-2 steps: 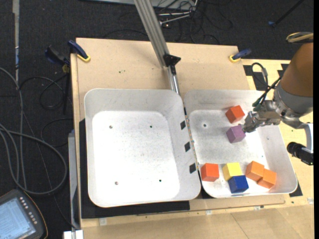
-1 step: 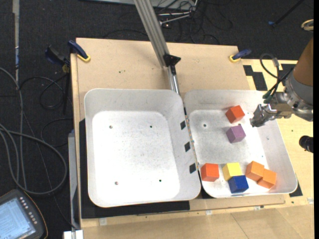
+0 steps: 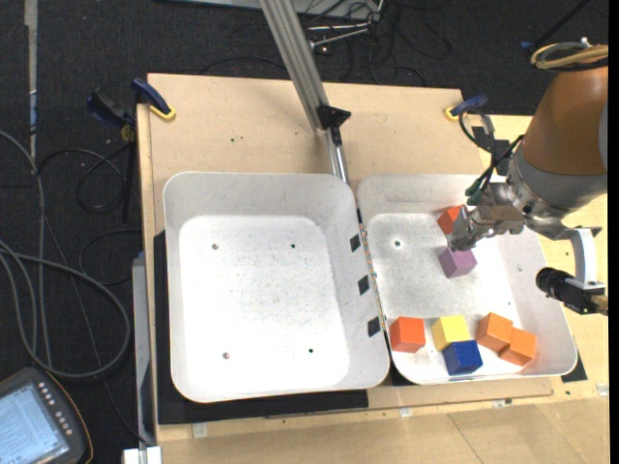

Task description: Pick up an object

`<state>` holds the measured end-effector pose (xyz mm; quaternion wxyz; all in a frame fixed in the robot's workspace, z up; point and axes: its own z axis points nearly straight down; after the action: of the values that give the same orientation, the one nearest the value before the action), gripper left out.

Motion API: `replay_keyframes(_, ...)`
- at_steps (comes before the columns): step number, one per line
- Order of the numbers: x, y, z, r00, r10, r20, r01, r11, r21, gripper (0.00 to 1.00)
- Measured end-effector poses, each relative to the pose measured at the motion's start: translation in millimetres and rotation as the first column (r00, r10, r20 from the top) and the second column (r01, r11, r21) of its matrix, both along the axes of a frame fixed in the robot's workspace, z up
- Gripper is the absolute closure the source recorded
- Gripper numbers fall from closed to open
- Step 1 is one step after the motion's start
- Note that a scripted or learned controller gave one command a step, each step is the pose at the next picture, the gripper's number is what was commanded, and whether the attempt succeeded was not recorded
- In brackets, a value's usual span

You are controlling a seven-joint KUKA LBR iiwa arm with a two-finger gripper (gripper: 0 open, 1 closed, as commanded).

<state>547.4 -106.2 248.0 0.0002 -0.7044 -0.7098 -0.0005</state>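
My gripper (image 3: 467, 243) hangs over the right bin (image 3: 416, 235), low and right above a purple block (image 3: 457, 261) that lies on the bin floor. An orange-red block (image 3: 448, 219) sits just behind and left of the gripper. Along the bin's front edge lie an orange cube (image 3: 408, 333), a yellow cube (image 3: 450, 332), a blue cube (image 3: 463, 357) and two orange blocks (image 3: 507, 337). The purple block looks to be touching or just below the fingertips; whether it is gripped I cannot tell.
The left bin (image 3: 193, 201) lies beside the right one, with black clips (image 3: 366, 283) along the shared edge. A slanted metal pole (image 3: 295, 46) crosses the back of the bench. Clamps (image 3: 155, 100) sit at the bench's rear corners.
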Motion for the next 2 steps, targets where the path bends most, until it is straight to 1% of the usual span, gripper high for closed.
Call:
replay_keyframes(1,6.4,52.3,-13.7,1.0,0.0,-0.002,0.0,1.0,0.001,1.0)
replay_keyframes(2,19.3,98.4,-19.4,1.0,0.0,0.0,0.0,1.0,0.0,1.0)
